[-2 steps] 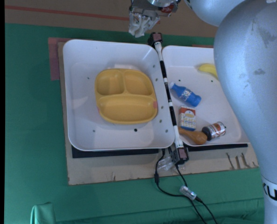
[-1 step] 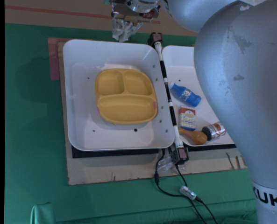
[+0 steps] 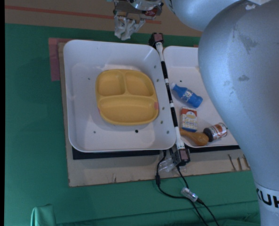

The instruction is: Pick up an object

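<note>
Hovering past the left bin's [image 3: 83,140] far rim, the gripper [image 3: 126,32] has nothing held — fingers seemingly pressed together. Nothing is picked yet; the bottle [image 3: 187,95] in the right bin [image 3: 179,60] must be reached.

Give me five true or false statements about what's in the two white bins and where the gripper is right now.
1. The yellow three-compartment plastic tray lies in the left white bin. True.
2. The blue plastic bottle lies on the yellow tray. False: it is in the right white bin.
3. The gripper hangs above the left bin's far edge. True.
4. The small white carton is between the gripper's fingers. False: it lies in the right bin.
5. The small red-labelled can lies near the right bin's near edge. True.
</note>
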Controlling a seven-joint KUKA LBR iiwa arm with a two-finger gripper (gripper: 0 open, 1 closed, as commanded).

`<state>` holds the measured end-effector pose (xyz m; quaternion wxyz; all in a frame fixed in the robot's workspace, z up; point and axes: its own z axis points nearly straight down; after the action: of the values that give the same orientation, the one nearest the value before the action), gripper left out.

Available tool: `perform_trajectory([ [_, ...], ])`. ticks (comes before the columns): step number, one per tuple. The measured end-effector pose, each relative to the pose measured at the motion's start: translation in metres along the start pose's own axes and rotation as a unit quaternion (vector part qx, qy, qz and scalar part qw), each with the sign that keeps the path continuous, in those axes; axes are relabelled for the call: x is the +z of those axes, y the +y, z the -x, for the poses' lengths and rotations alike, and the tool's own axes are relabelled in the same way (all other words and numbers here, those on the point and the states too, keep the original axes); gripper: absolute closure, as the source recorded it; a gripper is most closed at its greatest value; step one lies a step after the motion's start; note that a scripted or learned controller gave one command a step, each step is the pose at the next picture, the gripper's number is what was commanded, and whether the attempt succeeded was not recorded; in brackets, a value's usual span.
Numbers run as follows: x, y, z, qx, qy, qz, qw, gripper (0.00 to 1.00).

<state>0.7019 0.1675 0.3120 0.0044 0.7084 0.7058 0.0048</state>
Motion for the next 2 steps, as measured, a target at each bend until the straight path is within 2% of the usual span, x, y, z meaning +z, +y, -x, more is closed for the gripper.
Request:
perform_trajectory([
  [1,0.051,0.001,0.000,0.000,0.002,0.001,1.0000,1.00],
  [2,0.006,0.001,0.081,0.001,0.000,0.001,1.0000,1.00],
])
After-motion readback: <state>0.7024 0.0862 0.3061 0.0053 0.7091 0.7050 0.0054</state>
